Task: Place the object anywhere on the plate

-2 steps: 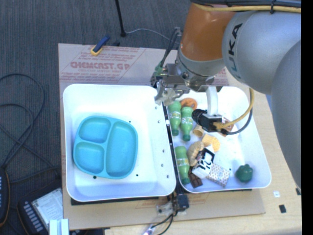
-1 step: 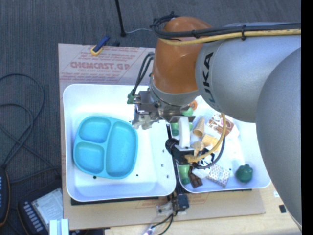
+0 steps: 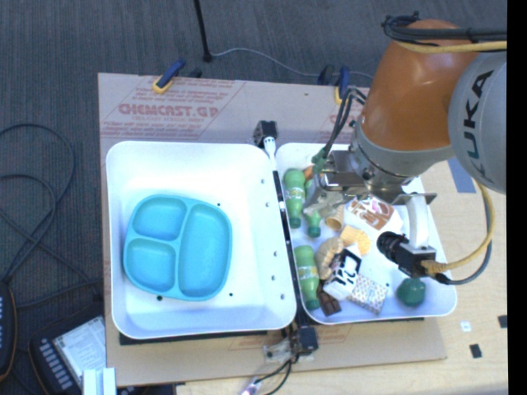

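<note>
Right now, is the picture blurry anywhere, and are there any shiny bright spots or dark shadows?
In the camera view, the blue plate looks sharp; the orange band of the arm carries a soft bright sheen; the arm darkens part of the right bin beneath it; the small toys there look slightly soft and hard to make out.

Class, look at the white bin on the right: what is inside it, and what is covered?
The right bin holds a jumble: green bottles, a dark green ball, a patterned block and biscuit-like pieces. The arm covers the bin's upper part, so anything beneath is hidden.
</note>
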### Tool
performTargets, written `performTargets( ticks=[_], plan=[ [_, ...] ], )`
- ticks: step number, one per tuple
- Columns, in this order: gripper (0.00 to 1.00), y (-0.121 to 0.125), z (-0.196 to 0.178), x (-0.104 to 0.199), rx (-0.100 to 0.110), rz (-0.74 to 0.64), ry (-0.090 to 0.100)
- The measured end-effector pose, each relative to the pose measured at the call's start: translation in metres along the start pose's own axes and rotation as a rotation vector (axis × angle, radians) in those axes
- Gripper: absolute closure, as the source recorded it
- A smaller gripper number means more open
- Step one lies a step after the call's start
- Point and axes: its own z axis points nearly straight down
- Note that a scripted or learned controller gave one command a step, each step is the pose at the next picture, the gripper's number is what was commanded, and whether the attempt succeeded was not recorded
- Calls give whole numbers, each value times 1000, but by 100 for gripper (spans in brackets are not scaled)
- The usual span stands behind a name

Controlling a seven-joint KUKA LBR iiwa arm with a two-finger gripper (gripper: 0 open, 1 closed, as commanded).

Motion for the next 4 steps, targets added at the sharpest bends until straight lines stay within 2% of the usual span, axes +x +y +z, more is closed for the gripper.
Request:
performTargets(
  ticks=[1,2,3,4],
  plan=[
    [100,-17,133,44,6,-2,1],
    [100,30,-42,60,-1,-1,1],
    [100,4,26,100,3,-3,1],
    [100,14,160,102,7,-2,0]
  ],
)
